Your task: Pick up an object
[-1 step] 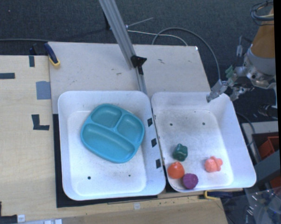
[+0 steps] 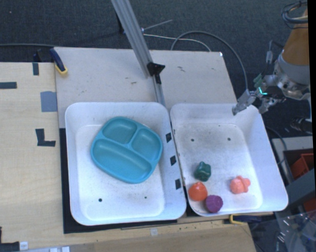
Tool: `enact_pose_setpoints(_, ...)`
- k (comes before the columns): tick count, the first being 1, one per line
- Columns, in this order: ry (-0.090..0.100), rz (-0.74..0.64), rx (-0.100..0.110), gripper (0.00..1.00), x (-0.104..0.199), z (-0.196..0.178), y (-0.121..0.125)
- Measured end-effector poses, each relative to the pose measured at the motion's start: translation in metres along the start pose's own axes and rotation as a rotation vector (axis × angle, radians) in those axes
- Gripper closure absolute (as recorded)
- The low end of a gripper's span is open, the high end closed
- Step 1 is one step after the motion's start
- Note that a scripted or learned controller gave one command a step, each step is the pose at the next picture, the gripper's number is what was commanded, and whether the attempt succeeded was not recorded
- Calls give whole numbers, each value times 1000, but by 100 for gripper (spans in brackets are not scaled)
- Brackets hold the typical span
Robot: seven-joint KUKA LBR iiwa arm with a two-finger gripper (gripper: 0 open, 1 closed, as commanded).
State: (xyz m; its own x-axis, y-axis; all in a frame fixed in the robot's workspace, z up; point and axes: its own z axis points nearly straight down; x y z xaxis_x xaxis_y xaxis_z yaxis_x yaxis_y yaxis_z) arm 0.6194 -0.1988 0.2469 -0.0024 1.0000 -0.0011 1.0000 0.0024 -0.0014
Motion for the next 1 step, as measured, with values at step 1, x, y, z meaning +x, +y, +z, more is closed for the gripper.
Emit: enact_pose_setpoints(1,1,0,4,0,6,44,-2)
